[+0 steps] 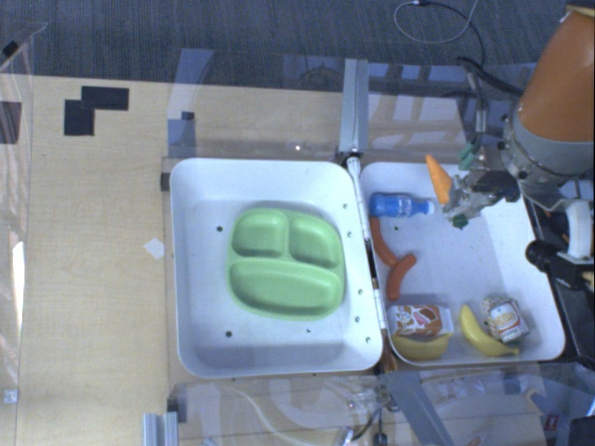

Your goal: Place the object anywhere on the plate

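Orange carrot (pixel 437 178), seemingly the object meant for the plate, lay in the right bin (pixel 535 277), just behind the cap end of the blue bottle (pixel 400 205) and not yet lifted. The gripper (pixel 462 208) hovered just right of that bottle's cap, close beside the carrot's near end; whether it was open or closed could not be told, and nothing showed in its hold.

The likeliest failure from here was a missed or mixed grasp. Carrot and bottle cap sat so near each other that a descent slightly off could nudge the bottle, catch both, or close on air. A slim tapered piece could also slip out on the way over.

The green plate (pixel 284 263) sat well left of the bottle, in the left bin (pixel 191 249), so the raised wall between the bins had to be cleared. Two red sausages (pixel 398 275) lay just in front of the bottle. Farther in front were a snack packet (pixel 420 321), a banana (pixel 472 334) and a small can (pixel 506 319), none blocking the path.
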